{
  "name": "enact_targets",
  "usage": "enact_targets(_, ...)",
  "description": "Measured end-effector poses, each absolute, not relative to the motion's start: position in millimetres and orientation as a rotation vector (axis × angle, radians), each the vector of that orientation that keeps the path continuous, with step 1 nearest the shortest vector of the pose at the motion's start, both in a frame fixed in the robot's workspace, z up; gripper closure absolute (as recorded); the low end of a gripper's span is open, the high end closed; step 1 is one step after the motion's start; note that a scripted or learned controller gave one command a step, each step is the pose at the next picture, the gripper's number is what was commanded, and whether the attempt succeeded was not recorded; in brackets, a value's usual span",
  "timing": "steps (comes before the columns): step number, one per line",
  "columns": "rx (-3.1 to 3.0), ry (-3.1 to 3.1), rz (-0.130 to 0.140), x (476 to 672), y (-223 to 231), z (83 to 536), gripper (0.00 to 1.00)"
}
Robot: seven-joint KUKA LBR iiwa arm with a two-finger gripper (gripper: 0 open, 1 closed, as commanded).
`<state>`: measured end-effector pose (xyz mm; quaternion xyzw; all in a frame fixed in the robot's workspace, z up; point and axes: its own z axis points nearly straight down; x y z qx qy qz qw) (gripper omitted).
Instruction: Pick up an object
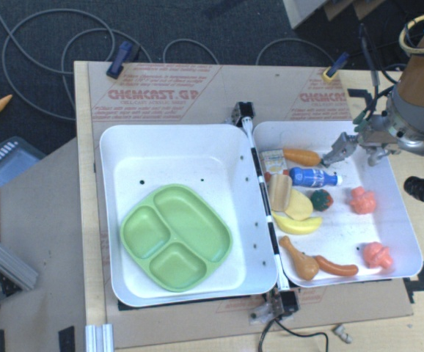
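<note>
Camera view, blue-and-white bottle (313, 176) lying flat, claw (351, 149) beside

Below me, the left white bin (117, 152) holds a green divided plate (175, 237). Blue clamps (122, 57) pin the printed board (197, 86) at its far edge; cables (43, 42) loop across the dark floor.

green tray (175, 237) in a white bin (120, 152); blue bottle (311, 176), yellow banana (296, 225), orange carrot (301, 156), two pink lumps (363, 200).
</note>
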<state>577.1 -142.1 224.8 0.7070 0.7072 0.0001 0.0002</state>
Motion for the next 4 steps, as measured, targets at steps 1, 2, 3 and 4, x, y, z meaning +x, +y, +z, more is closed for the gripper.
enact_targets(1, 2.221, 2.221, 0.000, 579.8, -126.8, 84.5, 0.00)
enact_targets(2, 2.221, 2.218, 0.002, 580.2, -127.1, 94.6, 1.00)
enact_targets(3, 2.222, 2.218, 0.002, 580.1, -127.1, 94.5, 0.00)
enact_targets(4, 2.211, 2.189, 0.003, 541.5, -103.1, 90.5, 0.00)
